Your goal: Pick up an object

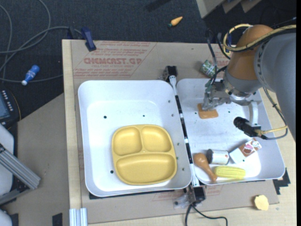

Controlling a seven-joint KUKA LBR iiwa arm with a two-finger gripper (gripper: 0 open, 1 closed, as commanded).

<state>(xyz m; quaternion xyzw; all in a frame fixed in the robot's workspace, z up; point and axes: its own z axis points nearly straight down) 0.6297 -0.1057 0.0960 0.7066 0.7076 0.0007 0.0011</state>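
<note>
- Eyes on the flat orange-tan piece [208, 113]: it lies in the far-left part of the right bin [214, 135], close to the divide between the two bins.
- The claw [211, 102] is right over it, down at its far edge and apparently touching it; clenched or released, I cannot tell from this angle.
- The grey arm [277, 65] with its orange band comes in from the far right.
- Along the near edge of the same bin there's a cluster: a brown drumstick-shaped toy [202, 161], a small silver can [219, 157] just beside it, a yellow corn cob [230, 173] in front, and a red-and-white carton [249, 149] off to the right.
- Over in the left bin [117, 102], a yellow divided plate [141, 161] sits in the near half.
- Out on the tabletop [117, 60], a small green can [208, 68] rests just beyond the right bin's far edge, and a yellow lump [261, 202] lies at the near right corner.
</note>
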